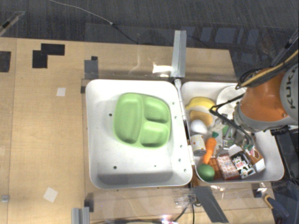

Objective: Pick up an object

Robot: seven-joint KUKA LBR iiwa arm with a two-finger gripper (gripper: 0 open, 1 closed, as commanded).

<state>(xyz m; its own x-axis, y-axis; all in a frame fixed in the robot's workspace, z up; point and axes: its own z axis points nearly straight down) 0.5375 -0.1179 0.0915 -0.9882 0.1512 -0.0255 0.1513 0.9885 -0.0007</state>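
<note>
All places are given from the steel divider post (179,55) that stands at the far end of the seam between the two bins.

Nearest the camera, at the front edge of the right bin (275,171), a green ball (205,172) lies in the corner just right of the seam. Beside it to the right lie a red printed packet (226,167) and a dark packet with white patches (244,165); their print is too small to read. An orange carrot (210,150) slants up from the ball, touching a small can (198,143) whose label cannot be read.

The hand (232,138) hangs over the middle of this clutter, right of the carrot; whether its fingers are spread or pressed together cannot be told. Above it the orange band (264,101) bears part of the letters "KU" at the frame's right edge.

Farther back, a white egg-shaped object (199,126) touches a yellow banana (201,106), with a white dish (229,95) in the far right corner. Objects crowd this bin's left half.

Left of the seam, the left bin (100,167) holds a green divided tray (141,119), with bare white floor all round it. The wooden tabletop (42,139) stretches open to the left.
</note>
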